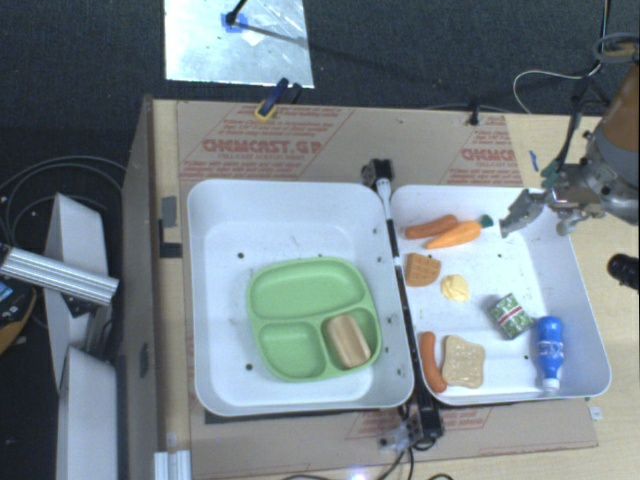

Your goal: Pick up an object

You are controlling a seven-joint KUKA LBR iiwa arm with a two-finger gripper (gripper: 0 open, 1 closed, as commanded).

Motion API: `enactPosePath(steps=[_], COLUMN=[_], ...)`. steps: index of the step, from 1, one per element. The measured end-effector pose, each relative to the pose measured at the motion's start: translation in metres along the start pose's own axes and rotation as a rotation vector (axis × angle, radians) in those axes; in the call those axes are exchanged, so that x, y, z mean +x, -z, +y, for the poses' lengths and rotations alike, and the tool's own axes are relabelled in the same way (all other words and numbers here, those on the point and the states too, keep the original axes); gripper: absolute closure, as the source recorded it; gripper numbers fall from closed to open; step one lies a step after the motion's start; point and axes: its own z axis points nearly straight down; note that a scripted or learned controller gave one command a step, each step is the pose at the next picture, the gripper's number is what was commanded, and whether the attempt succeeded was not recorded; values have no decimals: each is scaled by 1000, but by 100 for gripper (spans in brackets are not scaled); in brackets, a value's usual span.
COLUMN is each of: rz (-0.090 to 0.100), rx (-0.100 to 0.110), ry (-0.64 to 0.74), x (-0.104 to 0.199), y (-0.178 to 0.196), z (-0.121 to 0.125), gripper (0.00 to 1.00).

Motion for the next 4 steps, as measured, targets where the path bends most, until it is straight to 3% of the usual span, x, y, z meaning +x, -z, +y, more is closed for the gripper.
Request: enactPosePath(steps=[1, 2, 3, 4], rz=[1, 1, 0, 2], rx=[4, 0, -4, -2], ry=[-2, -2, -1, 2], x=[-13, -3, -3, 71], y=[-178, -199, -187, -98], z=[-39, -55, -53, -12], gripper=[0, 0, 100, 100])
